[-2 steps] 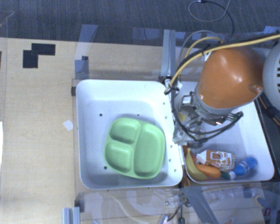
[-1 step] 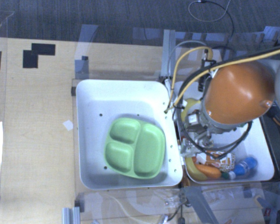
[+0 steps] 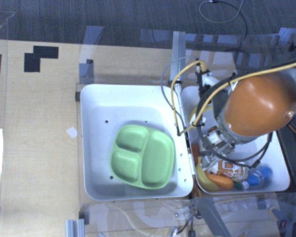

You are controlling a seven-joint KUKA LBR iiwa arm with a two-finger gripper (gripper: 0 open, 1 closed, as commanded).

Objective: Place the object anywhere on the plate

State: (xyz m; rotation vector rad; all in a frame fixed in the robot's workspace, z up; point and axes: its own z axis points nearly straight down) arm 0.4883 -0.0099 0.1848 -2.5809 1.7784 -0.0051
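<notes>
A green plate (image 3: 143, 156) with three compartments lies in the left white bin (image 3: 96, 132), toward its front right. My arm, with its orange band (image 3: 259, 105), hangs over the right bin (image 3: 281, 179). My gripper (image 3: 214, 144) points down into that bin's left side, just above a pile of objects: an orange carrot-like piece (image 3: 218, 180), a white and orange packet (image 3: 230, 170) and a blue bottle (image 3: 259, 177). The arm's body hides the fingertips.
Yellow and grey cables (image 3: 180, 90) loop from the wrist across the wall between the two bins. A metal post (image 3: 178, 46) stands behind the bins. Pale wooden bench top (image 3: 34, 132) stretches off to the left.
</notes>
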